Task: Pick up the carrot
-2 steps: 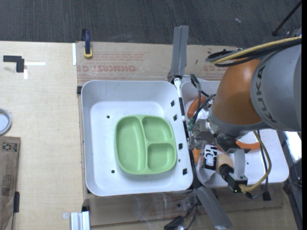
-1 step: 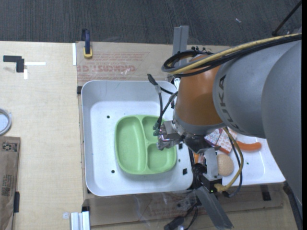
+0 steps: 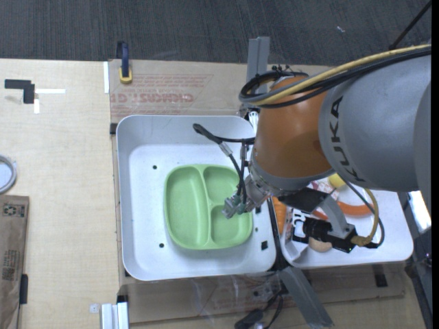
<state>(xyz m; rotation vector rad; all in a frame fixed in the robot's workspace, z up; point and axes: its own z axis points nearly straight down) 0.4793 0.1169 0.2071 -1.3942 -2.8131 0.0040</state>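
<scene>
One grey arm with an orange band reaches over two white bins on the bench (image 3: 62, 149), its single end effector (image 3: 236, 208) poised over the right side of the one green divided plate (image 3: 188, 208) in the left bin (image 3: 144, 256); whether it is open or closed cannot be told, and nothing is visibly held. The right bin (image 3: 392, 247), largely hidden by the arm, holds one carrot (image 3: 354, 208) lying near its middle, one yellow item (image 3: 336, 181) and one tan rounded item (image 3: 317, 242).
</scene>
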